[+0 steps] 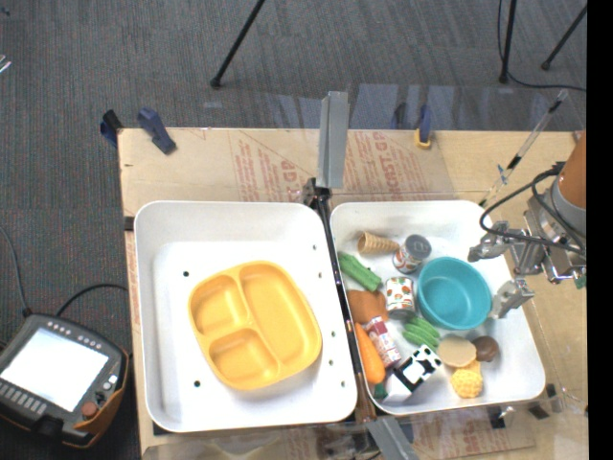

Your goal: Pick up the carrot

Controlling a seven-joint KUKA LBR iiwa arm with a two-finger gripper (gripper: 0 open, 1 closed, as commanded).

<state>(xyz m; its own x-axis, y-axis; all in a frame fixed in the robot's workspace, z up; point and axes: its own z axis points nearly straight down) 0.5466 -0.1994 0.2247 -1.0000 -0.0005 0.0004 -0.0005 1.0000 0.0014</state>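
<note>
The carrot point(370, 355) is a slim orange piece lying lengthwise against the left wall of the right bin point(522, 367), near its front. A small red-labelled bottle point(383, 341) rests against its right side. My gripper point(495, 275) hangs at the right side of the same bin, just right of a teal bowl point(453, 293), far from the carrot. Its two fingers stand apart, open, with nothing between them.
The right bin also holds a green vegetable point(359, 272), a brown-orange piece point(364, 307), a cone point(378, 244), two small cans point(415, 252), a black-and-white cube point(419, 367) and a corn piece point(467, 382). A yellow divided plate point(254, 324) lies in the left bin point(163, 257).
</note>
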